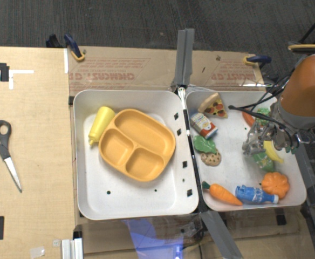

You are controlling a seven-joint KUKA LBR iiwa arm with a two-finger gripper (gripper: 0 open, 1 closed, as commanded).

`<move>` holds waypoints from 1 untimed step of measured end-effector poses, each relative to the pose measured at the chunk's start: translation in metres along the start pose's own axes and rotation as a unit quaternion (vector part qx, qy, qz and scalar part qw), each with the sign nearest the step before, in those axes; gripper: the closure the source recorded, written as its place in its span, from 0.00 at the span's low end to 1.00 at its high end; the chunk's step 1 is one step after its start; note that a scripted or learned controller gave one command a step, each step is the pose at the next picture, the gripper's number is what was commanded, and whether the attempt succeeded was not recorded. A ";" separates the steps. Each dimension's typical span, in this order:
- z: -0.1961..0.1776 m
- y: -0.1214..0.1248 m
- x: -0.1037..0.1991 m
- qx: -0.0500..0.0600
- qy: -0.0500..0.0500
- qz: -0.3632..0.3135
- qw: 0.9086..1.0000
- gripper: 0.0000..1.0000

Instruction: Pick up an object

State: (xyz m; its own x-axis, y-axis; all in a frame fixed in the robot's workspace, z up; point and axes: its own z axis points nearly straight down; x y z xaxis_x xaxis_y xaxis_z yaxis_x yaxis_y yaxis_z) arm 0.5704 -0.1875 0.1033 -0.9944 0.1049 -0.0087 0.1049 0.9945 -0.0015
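Camera view: we are seeing the gripper (258, 142) hanging low in the right bin (230, 169), at about 3 o'clock, just above a banana (273, 152) and green toy (261, 158). We cannot tell the finger state. A pumpkin (275, 183) is lying nearby at 5 o'clock.

My arm reaches in from the right, orange band above the wrist, with my gripper (258, 143) pointing down, low over the right side.
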 end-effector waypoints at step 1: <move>0.000 0.000 0.000 0.000 0.000 0.000 1.000 0.00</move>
State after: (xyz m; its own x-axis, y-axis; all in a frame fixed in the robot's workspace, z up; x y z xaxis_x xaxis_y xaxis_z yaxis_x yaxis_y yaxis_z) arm 0.5704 -0.1873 0.1032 -0.9944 0.1049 -0.0085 0.1049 0.9945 -0.0012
